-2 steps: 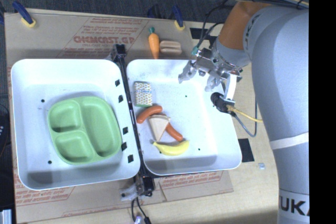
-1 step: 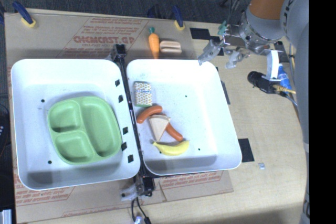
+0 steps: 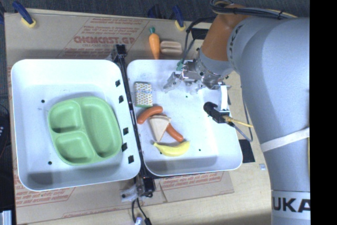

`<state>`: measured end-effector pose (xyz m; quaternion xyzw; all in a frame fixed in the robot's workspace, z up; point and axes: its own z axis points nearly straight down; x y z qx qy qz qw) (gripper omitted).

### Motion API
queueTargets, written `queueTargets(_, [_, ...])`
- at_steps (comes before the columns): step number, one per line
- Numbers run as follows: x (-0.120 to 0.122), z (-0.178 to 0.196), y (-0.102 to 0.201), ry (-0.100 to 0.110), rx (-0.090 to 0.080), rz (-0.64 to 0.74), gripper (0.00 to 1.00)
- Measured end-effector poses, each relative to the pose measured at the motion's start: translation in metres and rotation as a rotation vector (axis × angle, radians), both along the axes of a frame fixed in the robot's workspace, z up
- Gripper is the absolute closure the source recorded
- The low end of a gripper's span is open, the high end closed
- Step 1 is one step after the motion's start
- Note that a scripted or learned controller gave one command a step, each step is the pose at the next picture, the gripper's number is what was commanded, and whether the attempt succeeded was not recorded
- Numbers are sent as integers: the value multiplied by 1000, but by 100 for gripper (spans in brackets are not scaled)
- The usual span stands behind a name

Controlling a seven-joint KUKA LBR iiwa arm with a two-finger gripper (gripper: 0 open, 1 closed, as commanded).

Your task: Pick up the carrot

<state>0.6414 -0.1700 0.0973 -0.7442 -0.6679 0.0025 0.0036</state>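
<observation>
Here the pincer [image 3: 181, 80] hangs over the right bin [image 3: 231, 153], its fingers spread with nothing between them. The carrot [image 3: 154, 45] lies up and left of it, outside the bin on the cardboard [image 3: 95, 34].

Seen from above, a bench holds two white bins. The left bin [image 3: 21, 113] contains a green divided plate [image 3: 83, 129]. The right bin [image 3: 221, 155] holds a banana [image 3: 171, 149] and other toy food. The gripper [image 3: 181, 79] hovers over the right bin's far side. A carrot [image 3: 154, 43] lies on the bench behind the bins.
</observation>
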Motion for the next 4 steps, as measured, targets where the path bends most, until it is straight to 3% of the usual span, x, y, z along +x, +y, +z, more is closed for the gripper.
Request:
queueTargets(1, [15, 46, -37, -6, -2, -48, 0])
queueTargets(2, [14, -6, 33, -1, -2, -298, 0])
queueTargets(3, [15, 10, 20, -4, -4, -495, 0])
queueTargets(4, [14, -6, 36, 1, -4, -564, 0])
